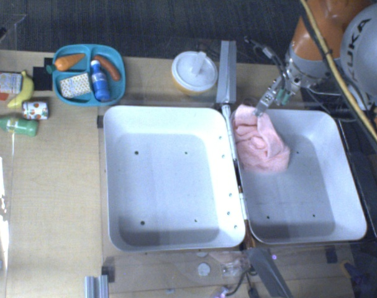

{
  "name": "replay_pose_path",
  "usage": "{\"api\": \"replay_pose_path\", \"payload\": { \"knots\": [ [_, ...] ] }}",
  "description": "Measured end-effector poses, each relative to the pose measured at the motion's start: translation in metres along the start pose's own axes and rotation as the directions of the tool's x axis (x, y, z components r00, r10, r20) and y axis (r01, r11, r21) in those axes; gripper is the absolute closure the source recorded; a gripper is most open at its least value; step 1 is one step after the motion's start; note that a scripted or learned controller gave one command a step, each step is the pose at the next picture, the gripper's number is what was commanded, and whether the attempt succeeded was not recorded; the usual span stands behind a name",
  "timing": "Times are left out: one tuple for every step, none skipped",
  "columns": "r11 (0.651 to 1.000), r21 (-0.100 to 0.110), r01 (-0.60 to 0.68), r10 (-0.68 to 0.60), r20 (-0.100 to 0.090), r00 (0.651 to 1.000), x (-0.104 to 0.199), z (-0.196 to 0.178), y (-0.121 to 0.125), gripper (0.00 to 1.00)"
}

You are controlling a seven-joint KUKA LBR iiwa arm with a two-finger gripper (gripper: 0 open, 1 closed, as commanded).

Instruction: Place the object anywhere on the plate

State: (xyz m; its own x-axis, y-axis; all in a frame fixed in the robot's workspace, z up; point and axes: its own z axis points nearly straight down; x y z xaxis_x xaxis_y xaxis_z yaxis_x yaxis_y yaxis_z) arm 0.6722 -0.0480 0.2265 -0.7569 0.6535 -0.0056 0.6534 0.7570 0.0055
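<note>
A crumpled pink cloth (261,143) lies in the right bin (318,210), bunched against its upper left corner. My gripper (263,108) reaches down from the upper right, and its tip meets the top edge of the cloth, which rises to a small peak there. The blue divided plate (115,63) sits on the bench at the upper left, beyond the left bin, with toy food in its compartments.
The left bin (169,179) lies between the cloth and the plate. A white lidded bowl (195,72) stands behind the bins near a metal post (225,73). Small toy items (17,98) lie at the bench's far left.
</note>
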Motion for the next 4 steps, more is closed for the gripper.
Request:
{"api": "replay_pose_path", "payload": {
  "knots": [
    [0.92, 0.0, 0.393, -0.393, -0.002, 0.92, 0.046, -0.01, 0.027, 1.0],
    [0.756, -0.001, 0.654, -0.654, -0.003, 0.756, 0.095, -0.001, 0.054, 1.0],
    [0.753, -0.002, 0.658, -0.658, -0.003, 0.753, 0.141, -0.01, 0.081, 1.0],
    [0.753, -0.002, 0.658, -0.658, -0.002, 0.753, 0.191, -0.007, 0.116, 1.0]
  ]
}}
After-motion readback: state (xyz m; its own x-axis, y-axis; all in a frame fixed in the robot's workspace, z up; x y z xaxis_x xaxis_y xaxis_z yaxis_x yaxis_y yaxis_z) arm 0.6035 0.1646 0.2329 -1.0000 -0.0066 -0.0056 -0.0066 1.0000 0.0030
